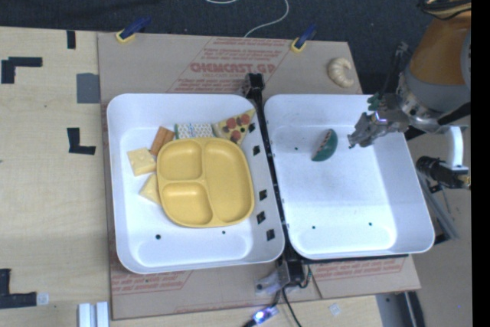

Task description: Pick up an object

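A small green wedge with a red edge, like a toy watermelon slice [325,146], lies in the upper middle of the right bin [344,233]. My gripper [363,132] hangs over the same bin just right of the slice, a short gap away, its dark fingers pointing down and left with nothing between them. The left bin [130,241] holds a yellow divided plate [205,181], with a pizza-like piece [237,125], a patterned flat piece [191,131], an orange-brown cracker [161,139] and pale yellow squares [142,161] tucked around and partly under it.
The two bins meet at a black clipped seam [264,165]. A beige lump [342,71] rests on the cardboard behind the right bin. A white cable [245,0] loops across the dark floor at the back. The arm's orange band [448,50] is at the right.
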`<state>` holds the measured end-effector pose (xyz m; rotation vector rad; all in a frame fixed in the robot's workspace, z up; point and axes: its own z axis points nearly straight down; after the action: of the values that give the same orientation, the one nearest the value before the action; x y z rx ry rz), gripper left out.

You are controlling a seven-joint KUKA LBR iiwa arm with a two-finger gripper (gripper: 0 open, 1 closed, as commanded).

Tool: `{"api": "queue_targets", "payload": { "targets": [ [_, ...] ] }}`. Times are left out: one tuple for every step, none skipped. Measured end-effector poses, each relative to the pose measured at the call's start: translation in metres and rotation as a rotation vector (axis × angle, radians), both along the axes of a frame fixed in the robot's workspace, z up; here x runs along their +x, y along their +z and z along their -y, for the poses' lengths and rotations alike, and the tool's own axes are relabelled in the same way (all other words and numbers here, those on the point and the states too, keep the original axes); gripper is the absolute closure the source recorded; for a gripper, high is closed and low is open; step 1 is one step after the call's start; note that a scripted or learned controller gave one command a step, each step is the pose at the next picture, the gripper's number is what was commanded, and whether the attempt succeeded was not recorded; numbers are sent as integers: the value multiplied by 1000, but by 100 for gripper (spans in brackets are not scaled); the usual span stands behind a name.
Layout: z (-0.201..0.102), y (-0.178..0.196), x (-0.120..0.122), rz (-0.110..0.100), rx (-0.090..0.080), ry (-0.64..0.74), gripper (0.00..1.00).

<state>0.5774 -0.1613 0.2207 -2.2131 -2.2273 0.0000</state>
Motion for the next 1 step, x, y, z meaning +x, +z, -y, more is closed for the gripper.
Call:
{"api": "queue_targets", "payload": {
  "targets": [
    [-44, 6, -11, -1, 0, -1, 100]
  ]
}}
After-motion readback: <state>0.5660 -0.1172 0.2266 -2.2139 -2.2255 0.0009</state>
